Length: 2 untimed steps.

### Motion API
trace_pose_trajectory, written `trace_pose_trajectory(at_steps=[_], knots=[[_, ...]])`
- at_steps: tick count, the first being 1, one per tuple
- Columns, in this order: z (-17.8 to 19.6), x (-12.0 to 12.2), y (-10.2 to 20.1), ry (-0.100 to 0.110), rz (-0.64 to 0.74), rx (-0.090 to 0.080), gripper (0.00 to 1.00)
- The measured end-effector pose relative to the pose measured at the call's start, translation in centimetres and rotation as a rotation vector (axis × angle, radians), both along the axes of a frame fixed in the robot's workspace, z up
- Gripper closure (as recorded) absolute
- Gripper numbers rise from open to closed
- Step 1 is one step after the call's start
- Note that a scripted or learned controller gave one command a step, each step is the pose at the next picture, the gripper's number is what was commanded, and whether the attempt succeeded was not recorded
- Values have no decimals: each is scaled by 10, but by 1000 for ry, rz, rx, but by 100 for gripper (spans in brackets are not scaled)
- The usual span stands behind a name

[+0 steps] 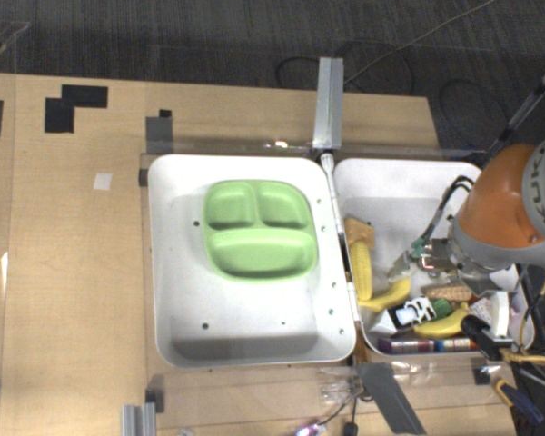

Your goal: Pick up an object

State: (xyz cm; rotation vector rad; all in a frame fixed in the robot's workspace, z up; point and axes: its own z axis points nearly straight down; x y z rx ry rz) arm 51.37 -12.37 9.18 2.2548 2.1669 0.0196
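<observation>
Arm [513, 209] reaches in over the right bin [395, 184], wrist low, w/ the gripper [424, 260] down among the clutter in that bin's near half. Can't tell if its tips are apart or together, as the metal bits at the wrist blur into the pile, and nothing visibly sits between them. Candidates for the pick are all in the right bin: a banana [361, 271] lying along the bin's left wall, a second banana [386, 297] curving just beside it, a brown scrap [359, 232] toward the far end of that wall, a small black-and-white thing [412, 313] and a marker [424, 344] along the near wall. Left bin [168, 271] holds just a green divided tray [257, 228], well apart from the gripper. Judged step: approach/descent onto the pile, grasp not confirmed. Next move prob needs one item singled out, tips settled either side of it, close, then a straight lift. Crowding is the risk: neighbours touch, so a nudge or a double grab seems likely.
</observation>
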Motion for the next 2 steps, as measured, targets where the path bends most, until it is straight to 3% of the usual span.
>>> trace_pose_trajectory(at_steps=[1,2], knots=[[13,4,4,-10,3,5,100],[125,22,40,12,75,1,100]])
